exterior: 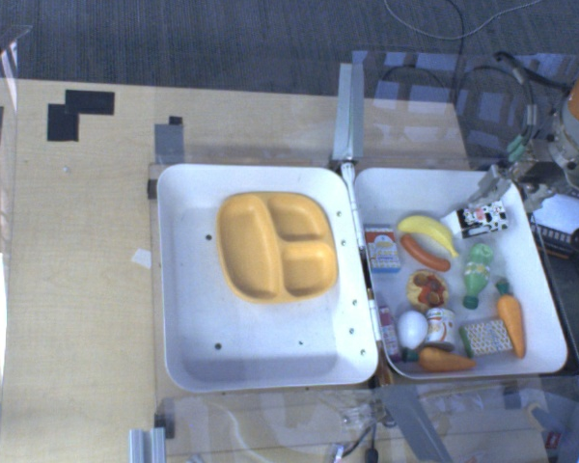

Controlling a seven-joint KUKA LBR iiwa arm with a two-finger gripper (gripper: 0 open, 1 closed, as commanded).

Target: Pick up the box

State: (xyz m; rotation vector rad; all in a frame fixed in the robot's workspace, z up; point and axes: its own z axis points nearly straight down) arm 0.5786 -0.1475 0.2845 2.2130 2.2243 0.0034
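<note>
You see the hand point(489, 193) hanging over the right bin's point(550, 302) far right corner, its grip impossible to read; the small black-and-white box point(482, 219) lies just beneath, apart from the banana point(427, 231), leaving approach room

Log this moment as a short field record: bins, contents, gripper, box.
left bin: shallow white bin holding a yellow three-compartment plastic tray
right bin: shallow white bin with toy food: yellow banana, red sausage, orange carrot, green bottle, white egg
gripper: two-finger gripper over the right bin's far corner
box: small black-and-white box just below the gripper; grasp unclear
</note>
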